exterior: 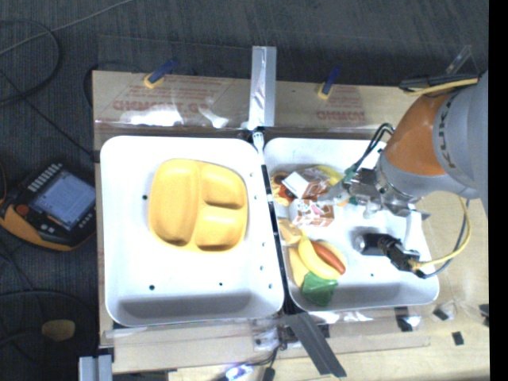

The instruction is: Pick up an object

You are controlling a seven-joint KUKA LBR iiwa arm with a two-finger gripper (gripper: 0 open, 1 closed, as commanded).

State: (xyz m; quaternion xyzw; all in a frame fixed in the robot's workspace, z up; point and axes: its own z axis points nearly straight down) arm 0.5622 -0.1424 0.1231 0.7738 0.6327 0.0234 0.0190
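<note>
Gripper [359,187], state unclear, sits in right bin [373,282] beside toy food [321,258]; left bin [131,280] holds yellow tray [197,203].

arm [435,143]: cut by right edge | heaped items [308,201]: overlapping (kinds unclear)

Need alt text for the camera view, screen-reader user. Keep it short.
The robot arm reaches in from the right with its hand over the right bin, beside a pile of small colourful items along that bin's left side. The left bin holds one yellow divided tray.
</note>
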